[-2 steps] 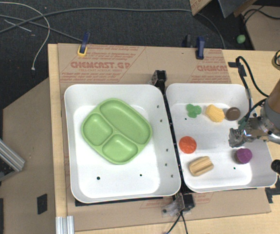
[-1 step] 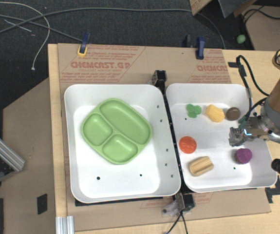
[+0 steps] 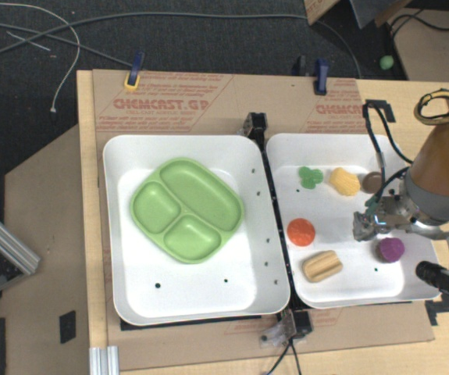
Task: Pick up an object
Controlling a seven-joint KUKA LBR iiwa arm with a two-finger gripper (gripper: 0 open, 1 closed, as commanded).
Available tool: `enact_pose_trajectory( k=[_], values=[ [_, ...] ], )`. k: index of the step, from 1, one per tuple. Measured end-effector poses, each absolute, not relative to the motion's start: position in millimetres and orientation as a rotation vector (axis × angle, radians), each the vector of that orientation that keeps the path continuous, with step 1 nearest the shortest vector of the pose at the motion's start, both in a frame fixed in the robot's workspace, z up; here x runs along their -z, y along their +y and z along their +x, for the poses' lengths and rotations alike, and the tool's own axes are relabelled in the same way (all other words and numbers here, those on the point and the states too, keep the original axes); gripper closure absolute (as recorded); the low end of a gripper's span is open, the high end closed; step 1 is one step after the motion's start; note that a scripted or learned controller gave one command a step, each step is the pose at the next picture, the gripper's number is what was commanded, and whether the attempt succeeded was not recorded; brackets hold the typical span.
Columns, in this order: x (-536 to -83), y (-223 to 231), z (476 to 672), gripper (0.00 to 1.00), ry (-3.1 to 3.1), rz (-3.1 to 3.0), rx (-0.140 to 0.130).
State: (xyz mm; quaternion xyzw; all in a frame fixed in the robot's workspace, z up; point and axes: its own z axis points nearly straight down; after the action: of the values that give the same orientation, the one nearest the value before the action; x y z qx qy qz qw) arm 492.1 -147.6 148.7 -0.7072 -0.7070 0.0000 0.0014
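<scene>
Jaws [image 3: 367, 223] sit low in the right bin [image 3: 341, 286], near its 3 o'clock side; we can't tell if they're open or closed, and we see nothing between them. Candidates around them: purple piece [image 3: 390, 248] just beside at 4 o'clock, orange-red round piece [image 3: 301, 231] at 9, tan bread-like roll [image 3: 322, 266] at 7, yellow piece [image 3: 345, 181] at 11, small green piece [image 3: 311, 177] further out at 10. We'd go for the purple one, it's closest. It looks like light toy food, probably stiff and smooth, so likely to squirt out; grip across the widest middle. Left bin [image 3: 122, 280] holds a green divided plate [image 3: 187, 208], well apart.
</scene>
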Motion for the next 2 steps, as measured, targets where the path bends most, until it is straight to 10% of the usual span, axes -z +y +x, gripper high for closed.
enact_pose_trajectory(
  k=[2],
  values=[
    [-83.4,-142.4,491.4,0.0,-2.217,-2.218,-0.002]
  ],
)
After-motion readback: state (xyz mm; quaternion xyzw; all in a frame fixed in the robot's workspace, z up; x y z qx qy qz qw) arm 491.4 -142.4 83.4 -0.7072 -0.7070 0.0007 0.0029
